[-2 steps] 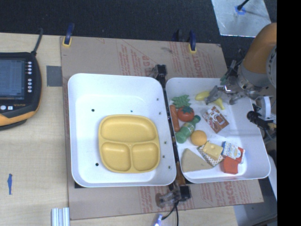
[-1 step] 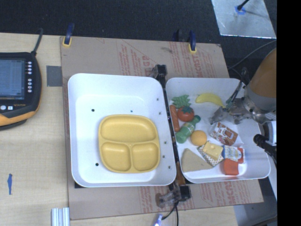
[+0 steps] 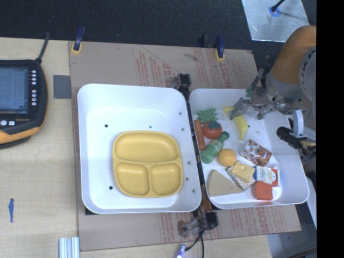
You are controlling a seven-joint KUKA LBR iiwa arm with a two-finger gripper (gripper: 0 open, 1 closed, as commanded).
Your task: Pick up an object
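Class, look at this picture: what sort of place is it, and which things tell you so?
Probably a robotics lab bench set up for grasping trials: a robot arm reaches over two white bins, one filled with toy food, and a control pendant lies alongside.

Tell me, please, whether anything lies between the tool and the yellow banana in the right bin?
Nothing visible does. The tool hangs over the upper part of the right bin, and the banana lies just below and left of it on bare white floor. The nearest neighbours, the tomato and orange, sit further left and lower.
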